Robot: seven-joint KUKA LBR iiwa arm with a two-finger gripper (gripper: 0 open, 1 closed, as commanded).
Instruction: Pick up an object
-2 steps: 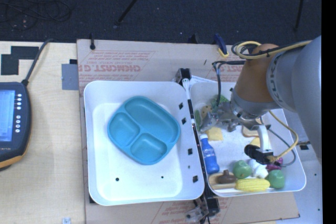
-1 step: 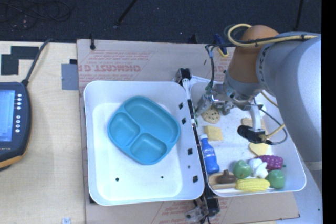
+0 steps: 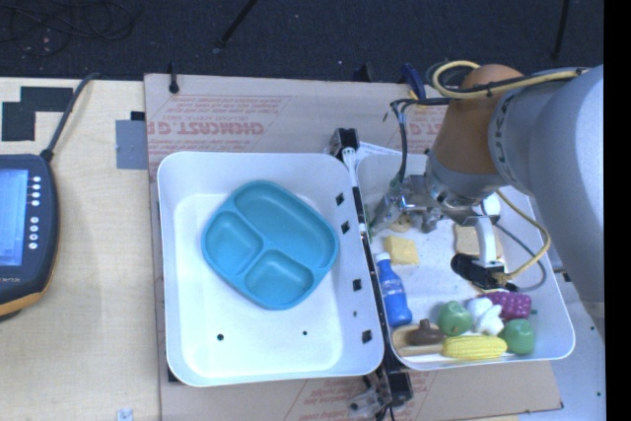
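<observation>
Camera view: gripper sits low in right bin, can't tell claw state, just 12 o'clock of yellow block, probably lined up for it; other toys crowd 5 o'clock, blue plate alone left.

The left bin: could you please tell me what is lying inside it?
Inside the left bin lies one blue divided plate, its three compartments bare. Whatever is beneath the plate is covered.

Both shallow white plastic bins look smooth, semi-glossy; divided teal plastic plate matt-smooth; printed brown cardboard sheet dull; pale wood-grain bench top satin.
</observation>
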